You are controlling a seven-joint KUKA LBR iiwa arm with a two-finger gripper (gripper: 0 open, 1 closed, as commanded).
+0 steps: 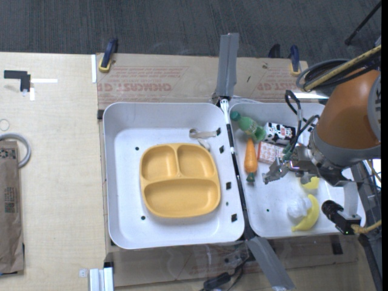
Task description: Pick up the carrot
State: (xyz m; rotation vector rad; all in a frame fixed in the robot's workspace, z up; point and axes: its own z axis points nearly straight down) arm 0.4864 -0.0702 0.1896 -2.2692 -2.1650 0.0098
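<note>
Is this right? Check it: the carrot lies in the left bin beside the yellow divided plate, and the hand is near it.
Not quite. The camera view shows the carrot in the right bin, by its left wall. The yellow divided plate sits alone in the left bin. The hand is indeed near the carrot, just to its right.

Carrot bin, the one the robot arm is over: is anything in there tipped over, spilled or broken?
Nothing looks spilled or broken. The carrot lies whole near the bin's left wall, with a green thing just above it, a small carton lying on its side and a banana lower down. It is a loose jumble of toys.
</note>
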